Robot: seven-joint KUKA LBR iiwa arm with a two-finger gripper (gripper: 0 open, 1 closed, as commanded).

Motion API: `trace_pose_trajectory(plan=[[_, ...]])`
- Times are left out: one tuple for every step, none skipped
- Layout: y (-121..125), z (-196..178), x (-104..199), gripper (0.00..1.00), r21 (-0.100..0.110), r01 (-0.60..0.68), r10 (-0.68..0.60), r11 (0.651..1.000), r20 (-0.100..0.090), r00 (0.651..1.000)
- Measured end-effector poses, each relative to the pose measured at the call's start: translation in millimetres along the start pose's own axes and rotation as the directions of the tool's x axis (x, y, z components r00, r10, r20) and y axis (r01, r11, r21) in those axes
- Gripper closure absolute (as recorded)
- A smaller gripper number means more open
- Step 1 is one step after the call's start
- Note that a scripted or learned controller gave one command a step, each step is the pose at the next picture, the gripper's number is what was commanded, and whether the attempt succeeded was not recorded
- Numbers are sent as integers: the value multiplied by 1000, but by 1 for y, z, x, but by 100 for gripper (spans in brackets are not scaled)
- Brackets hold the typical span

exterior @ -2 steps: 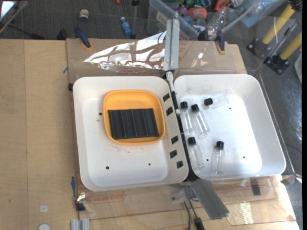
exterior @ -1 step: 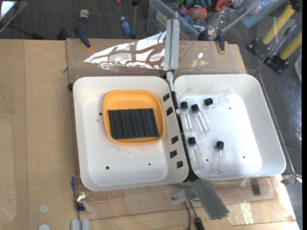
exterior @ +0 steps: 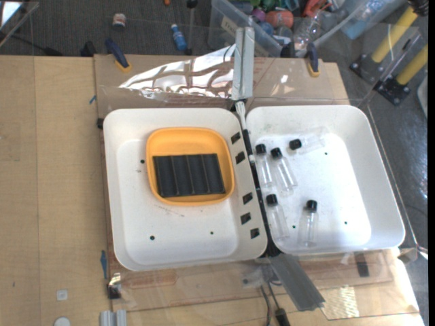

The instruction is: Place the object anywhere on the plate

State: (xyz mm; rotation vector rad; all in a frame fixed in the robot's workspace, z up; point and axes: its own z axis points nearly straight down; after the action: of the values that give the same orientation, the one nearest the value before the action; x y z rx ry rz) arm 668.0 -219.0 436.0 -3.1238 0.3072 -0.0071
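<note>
Clear vials (exterior: 284, 175) lie scattered in the right bin (exterior: 353, 182); one needs a centred grasp before crossing to the orange plate (exterior: 156, 145).

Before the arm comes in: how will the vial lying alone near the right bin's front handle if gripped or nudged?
The vial looks clear and round-bodied, lying on its side, so a nudge would probably roll it across the right bin. It seems small and empty, likely light. Its smooth wall may slip between fingers; the black cap might grip better.
</note>
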Motion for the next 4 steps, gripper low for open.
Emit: trace_pose_trajectory(plan=[[0,0,0,100,0,0,0,1000,0,1000],[0,0,0,100,0,0,0,1000,0,1000],[0,0,0,100,0,0,0,1000,0,1000],[0,0,0,100,0,0,0,1000,0,1000]])
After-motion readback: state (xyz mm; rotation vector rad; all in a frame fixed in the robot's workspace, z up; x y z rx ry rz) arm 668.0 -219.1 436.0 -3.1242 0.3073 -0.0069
